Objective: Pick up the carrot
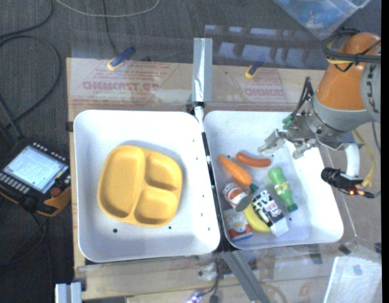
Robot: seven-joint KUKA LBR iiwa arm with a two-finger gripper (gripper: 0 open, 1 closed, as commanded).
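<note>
Orange carrot [235, 170] sits in your right bin [321, 223], touching the hot dog [254, 160]. Gripper [284, 142] hovers above-right, fingers spread, nothing held.

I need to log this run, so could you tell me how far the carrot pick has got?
Nothing looks done yet: the carrot lies in the right bin, beside the sausage. In hand: the gripper is above that bin, up and right of the carrot, holding nothing. Left: the approach, the grasp and the lift.

Grey arm [346, 87] reaching in from right, fingers [269, 145] spread apart, holding nothing
</note>
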